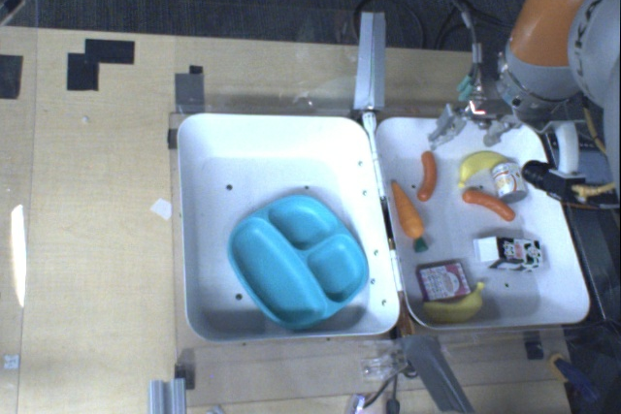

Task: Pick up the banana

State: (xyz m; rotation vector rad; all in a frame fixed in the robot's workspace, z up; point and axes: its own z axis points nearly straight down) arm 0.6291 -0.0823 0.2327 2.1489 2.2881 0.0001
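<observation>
Gripper [473, 119] spread, holding nothing, at right bin's far edge. Banana [480, 166] just beside, at 5 o'clock; long axis roughly 9-to-3.

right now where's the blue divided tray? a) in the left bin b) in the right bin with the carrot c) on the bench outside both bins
a: the blue divided tray lies on the floor of the left bin, while the carrot lies in the right bin.
</observation>
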